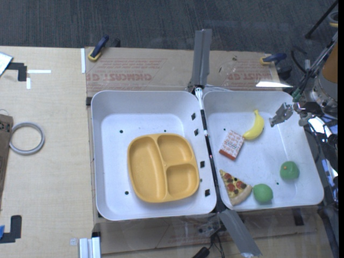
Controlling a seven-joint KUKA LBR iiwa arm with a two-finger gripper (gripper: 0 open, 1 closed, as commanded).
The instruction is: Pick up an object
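Note:
The right bin holds a yellow banana, a red and white packet, a toy pizza slice, a green ball and a green apple. My gripper hangs over the bin's upper right corner, just right of the banana and above the apple. Its fingers are spread open and nothing sits between them. In the left bin lies a yellow divided plate.
A ridge with black clips separates the two bins. A roll of tape lies on the bench at far left. Blue clamps hold the cardboard behind the bins. Cables and the arm crowd the right side.

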